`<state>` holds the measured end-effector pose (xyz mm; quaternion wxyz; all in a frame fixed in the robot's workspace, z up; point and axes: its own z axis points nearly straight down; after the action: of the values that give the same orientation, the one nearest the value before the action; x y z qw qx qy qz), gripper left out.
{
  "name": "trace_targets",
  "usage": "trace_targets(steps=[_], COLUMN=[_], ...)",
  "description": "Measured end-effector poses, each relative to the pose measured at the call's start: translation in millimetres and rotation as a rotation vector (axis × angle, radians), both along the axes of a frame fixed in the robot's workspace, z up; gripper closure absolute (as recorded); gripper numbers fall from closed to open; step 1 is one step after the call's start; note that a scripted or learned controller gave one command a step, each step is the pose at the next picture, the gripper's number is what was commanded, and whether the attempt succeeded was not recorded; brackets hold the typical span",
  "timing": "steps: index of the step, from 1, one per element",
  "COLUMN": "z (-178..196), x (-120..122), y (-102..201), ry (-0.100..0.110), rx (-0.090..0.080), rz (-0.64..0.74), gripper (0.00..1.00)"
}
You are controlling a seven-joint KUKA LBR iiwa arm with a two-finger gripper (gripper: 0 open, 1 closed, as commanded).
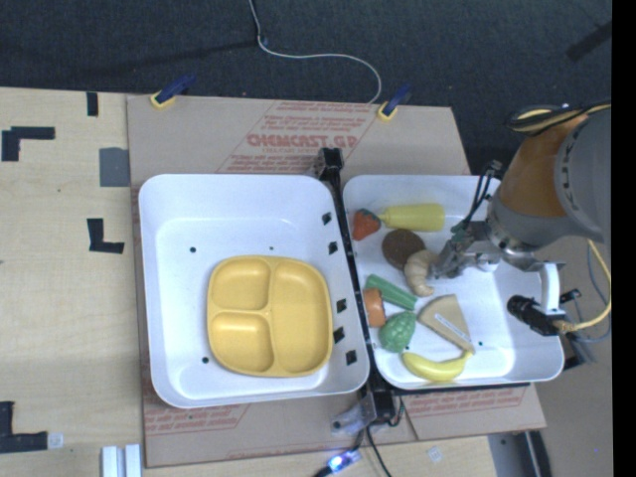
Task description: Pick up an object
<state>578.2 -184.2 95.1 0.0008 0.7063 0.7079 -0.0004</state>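
Two white bins sit side by side on the counter, and my hand [449,263] is low in the right bin [497,351], close to the pile of toy food. Whether it is released or clenched, I cannot tell from this view, because the wrist covers it.

The left bin [169,217] carries a yellow divided plate [268,314]. In the right bin I see a yellow corn cob [412,217] near the far wall, a small red piece [366,225] beside it, a brown round piece [402,246], and a pale mushroom-like piece [421,271] just beside my hand. Nearer to the front lie a carrot with green top [382,301], a green piece like broccoli [397,331], a beige wedge [447,321] and a banana [435,366] against the front wall.

The pale piece is the nearest one, so I judge it as the object to pick. It looks like hard plastic: light, stiff and rather smooth, so it can slip out if I press on a rounded part. I think the best hold is across its narrower part, with one finger on each side. The brown piece touches it, so there is little room on that side, and I might push the two apart instead of gripping.
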Motion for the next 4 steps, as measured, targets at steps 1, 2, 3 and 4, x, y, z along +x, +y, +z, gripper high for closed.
trace_targets(steps=[1,2,3,4], z=[61,123,129,133], x=[-2,-3,-3,-13], y=[-6,-11,-11,32], ry=[-0.003,-0.004,0.001,0.002], rx=[0.001,0.0,0.002,0.003], rz=[-0.002,-0.001,-0.001,0.002], gripper=[1.0,1.0,1.0,1.0])
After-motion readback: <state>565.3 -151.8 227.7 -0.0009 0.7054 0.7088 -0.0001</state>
